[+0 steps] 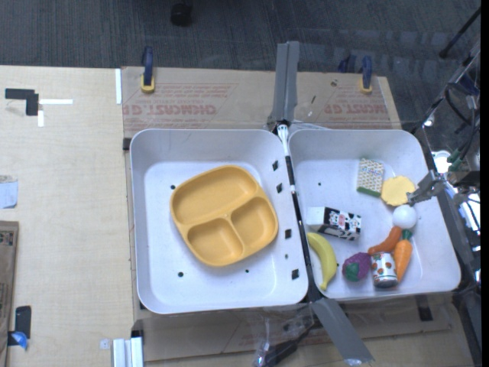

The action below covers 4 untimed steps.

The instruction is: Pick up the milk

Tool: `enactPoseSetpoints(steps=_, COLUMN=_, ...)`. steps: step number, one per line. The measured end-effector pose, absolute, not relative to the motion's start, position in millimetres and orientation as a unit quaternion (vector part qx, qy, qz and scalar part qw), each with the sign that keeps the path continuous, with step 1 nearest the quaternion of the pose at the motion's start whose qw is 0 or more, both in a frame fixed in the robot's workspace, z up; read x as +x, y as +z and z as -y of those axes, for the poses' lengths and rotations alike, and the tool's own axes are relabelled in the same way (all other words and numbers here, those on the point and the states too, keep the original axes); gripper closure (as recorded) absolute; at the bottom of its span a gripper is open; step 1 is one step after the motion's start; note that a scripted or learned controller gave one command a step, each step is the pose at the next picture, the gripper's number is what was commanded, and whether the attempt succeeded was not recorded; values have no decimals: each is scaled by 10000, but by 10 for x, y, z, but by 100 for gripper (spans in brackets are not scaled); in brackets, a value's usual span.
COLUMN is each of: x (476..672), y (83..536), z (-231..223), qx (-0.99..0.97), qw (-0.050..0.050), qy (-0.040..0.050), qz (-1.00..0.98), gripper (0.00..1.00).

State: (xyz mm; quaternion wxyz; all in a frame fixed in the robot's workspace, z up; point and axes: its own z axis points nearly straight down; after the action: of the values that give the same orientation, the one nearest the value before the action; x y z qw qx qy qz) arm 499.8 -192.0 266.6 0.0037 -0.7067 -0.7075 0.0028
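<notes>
Well, the arm is mostly cut off at the right edge; the pincer (pixel 425 189) is a thin metal shape reaching in over the right bin (pixel 336 147), its tip just beside the flat yellow disc (pixel 398 190); too small and blurred, so I cannot tell how the pincer is set, and nothing sits in it. The milk (pixel 341 222), a small boxy carton with black cow patches, lies on its side near the middle of the right bin, well apart from the pincer. Around it: a curved banana (pixel 324 258), a knobbly purple piece (pixel 355 267), a little can (pixel 384 270), an orange carrot (pixel 396 248), a smooth white ball (pixel 404 216), a checked pale packet (pixel 370 175). Left bin (pixel 153 205) holds a glossy yellow three-part plate (pixel 223 215); both bins rest on a brown cardboard sheet (pixel 206 98) on the counter (pixel 61 174).
</notes>
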Motion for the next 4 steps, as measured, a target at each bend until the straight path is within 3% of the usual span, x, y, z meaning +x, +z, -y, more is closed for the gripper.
enactPoseSetpoints(steps=1, x=4919, y=2873, z=2229, qx=-7021, qw=16, qy=19, qz=7121, gripper=0)
enactPoseSetpoints(steps=2, x=4777, y=1709, z=1963, qx=-7250, qw=31, qy=19, qz=6888, gripper=0)
enactPoseSetpoints(steps=3, x=4849, y=1888, z=1623, qx=-7591, qw=17, qy=19, qz=6509, gripper=0)
enactPoseSetpoints(steps=4, x=5017, y=1430, z=1030, qx=-7300, qw=31, qy=29, qz=6835, gripper=0)
